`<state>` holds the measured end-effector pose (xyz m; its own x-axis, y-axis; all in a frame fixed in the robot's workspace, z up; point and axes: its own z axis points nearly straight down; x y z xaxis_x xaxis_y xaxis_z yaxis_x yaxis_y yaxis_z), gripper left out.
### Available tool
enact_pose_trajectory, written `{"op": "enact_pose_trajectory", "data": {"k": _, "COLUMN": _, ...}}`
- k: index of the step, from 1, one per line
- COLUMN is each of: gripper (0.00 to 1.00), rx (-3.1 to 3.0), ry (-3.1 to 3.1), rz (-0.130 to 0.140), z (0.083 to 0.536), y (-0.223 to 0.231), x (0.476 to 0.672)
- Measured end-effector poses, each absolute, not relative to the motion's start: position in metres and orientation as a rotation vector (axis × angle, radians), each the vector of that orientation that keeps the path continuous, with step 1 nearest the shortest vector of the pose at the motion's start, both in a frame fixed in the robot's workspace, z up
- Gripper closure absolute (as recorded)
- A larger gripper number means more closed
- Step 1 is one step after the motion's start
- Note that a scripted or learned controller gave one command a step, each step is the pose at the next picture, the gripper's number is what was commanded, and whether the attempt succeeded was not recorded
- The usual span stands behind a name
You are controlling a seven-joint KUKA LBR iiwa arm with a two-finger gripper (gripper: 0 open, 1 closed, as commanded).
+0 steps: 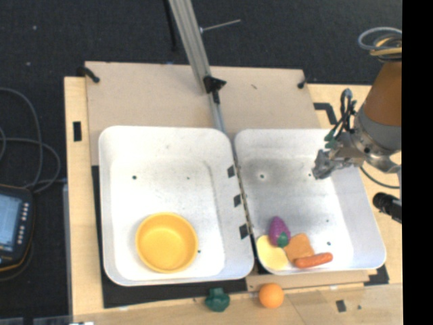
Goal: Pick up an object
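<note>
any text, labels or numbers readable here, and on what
None can be read.
Pendant at the left edge: its screen glows, but anything on it is too small and blurred.
Bins, yellow bowl and toy food: no print visible.
Arm: no marking legible.

Yellow bowl (166, 242), purple eggplant (278, 230)

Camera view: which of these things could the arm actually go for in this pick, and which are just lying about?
Likely for the pick, in the right bin under the gripper:
purple toy
orange block
red carrot-like piece
pale yellow piece
Also in a bin, further off: yellow bowl in the left bin

Lying about, on the bench outside the bins:
orange ball
green toy
</note>
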<state>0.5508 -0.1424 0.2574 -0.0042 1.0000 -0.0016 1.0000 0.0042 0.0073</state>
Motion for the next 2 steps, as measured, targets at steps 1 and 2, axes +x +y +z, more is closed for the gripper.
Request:
{"op": "enact_pose_trajectory", "data": {"k": 1, "gripper": 1.0, "rx": 2.213, "ry": 2.229, "rz": 0.002, "z": 0.248, "y": -0.084, "x": 0.56}}
{"op": "enact_pose_trajectory", "data": {"k": 2, "gripper": 1.0, "rx": 2.215, "ry": 2.229, "rz": 0.0, "z": 0.237, "y": -0.035, "x": 0.565}}
